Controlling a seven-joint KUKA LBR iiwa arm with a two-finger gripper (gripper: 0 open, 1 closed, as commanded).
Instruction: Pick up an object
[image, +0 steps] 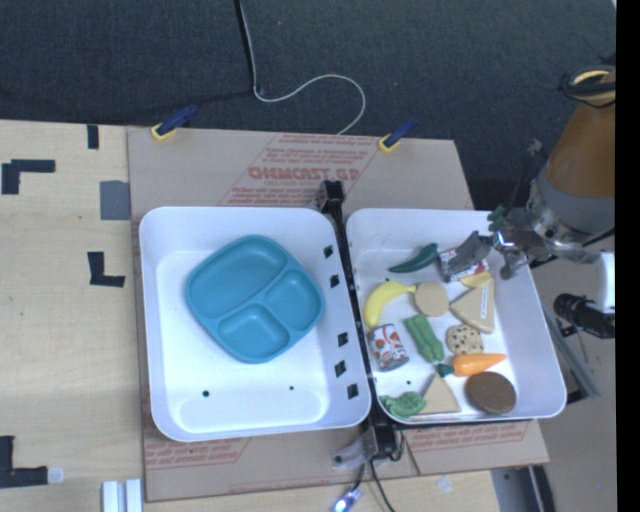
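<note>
Two white bins are seated side by side on a cardboard sheet (300, 170). The left bin (165, 300) is occupied by a blue divided plate (254, 297) set toward its upper middle; bare floor is left along its lower and left walls.

The right bin (545, 385) is crowded with toy food: a green pepper (414, 259), a banana (383, 299), a round biscuit (432, 298), a cheese wedge (478, 307), a green bean pod (424, 337), a small printed packet (388, 346), a cookie (463, 340), a carrot (475, 363) and a brown disc (491, 392). Open floor remains only along the bin's upper edge.

The gripper (466, 258) is positioned over the upper right part of the right bin, above the cheese wedge. Whether its fingers are apart or together cannot be determined. Nothing is seen held.
</note>
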